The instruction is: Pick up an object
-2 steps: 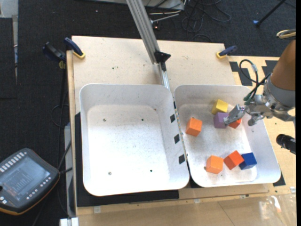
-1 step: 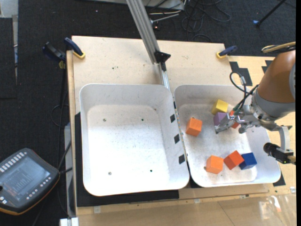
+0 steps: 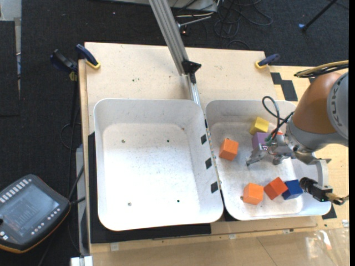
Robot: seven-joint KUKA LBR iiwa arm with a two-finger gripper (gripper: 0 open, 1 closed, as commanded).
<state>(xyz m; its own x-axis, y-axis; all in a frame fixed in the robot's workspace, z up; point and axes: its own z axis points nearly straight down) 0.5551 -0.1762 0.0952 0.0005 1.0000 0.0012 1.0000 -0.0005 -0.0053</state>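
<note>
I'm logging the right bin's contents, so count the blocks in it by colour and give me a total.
Orange blocks: 3
Yellow block: 1
Purple block: 1
Blue block: 1
Total: 6

No text seems readable at this distance.

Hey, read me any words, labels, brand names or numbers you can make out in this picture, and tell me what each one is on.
No text can be read anywhere.
The handheld pendant at lower left has a screen and buttons, but any markings are too small and blurred to read.
The blocks in the right bin and the left bin carry no visible lettering.
The arm shows no readable brand mark.
</note>
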